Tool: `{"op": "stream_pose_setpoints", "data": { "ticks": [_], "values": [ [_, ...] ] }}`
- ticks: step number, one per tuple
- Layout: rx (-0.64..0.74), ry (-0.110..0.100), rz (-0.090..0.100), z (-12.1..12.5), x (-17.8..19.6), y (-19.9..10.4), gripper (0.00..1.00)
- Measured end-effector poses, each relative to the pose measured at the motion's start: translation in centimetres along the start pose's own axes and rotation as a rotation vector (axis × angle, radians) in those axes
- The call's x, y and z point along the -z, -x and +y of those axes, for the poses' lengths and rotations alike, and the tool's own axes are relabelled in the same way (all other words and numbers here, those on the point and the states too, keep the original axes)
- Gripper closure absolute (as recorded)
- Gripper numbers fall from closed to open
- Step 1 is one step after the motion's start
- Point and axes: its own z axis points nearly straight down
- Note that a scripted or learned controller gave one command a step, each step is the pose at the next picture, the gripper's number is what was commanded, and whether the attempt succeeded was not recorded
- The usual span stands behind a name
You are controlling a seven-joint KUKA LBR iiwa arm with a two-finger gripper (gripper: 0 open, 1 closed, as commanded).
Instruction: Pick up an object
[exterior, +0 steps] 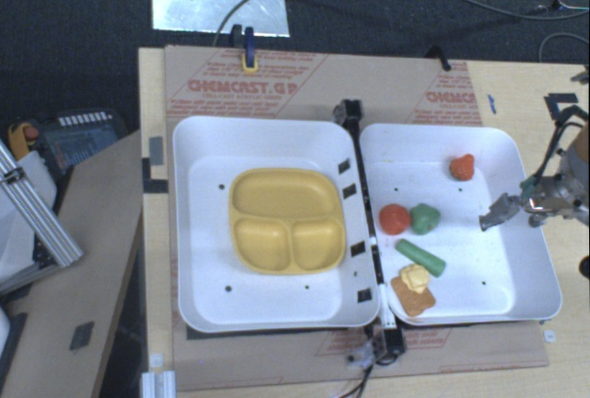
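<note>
The right bin point(516, 152) holds several small toy foods. An orange-red piece point(462, 167) lies near its far right. A red ball point(394, 218) and a green ball point(425, 218) touch each other near the middle. A green cylinder point(420, 257) lies below them, and a yellow and orange piece point(414, 287) sits at the front left. My gripper point(502, 212) hangs over the bin's right side, well right of the green ball, with nothing visibly held.
The left bin point(203, 203) holds a yellow divided plate point(284, 230). A black divider point(361, 221) runs between the bins. Cardboard lies under both bins. Cables cross the dark floor behind, and a grey device point(78, 143) sits at the left.
</note>
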Motion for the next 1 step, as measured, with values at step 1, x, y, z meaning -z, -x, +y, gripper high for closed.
{"op": "stream_pose_setpoints", "data": {
  "ticks": [1],
  "values": [
    [0.0, -0.002, 0.001, 0.77, -4.7, -0.57, 0.0]
  ]
}}
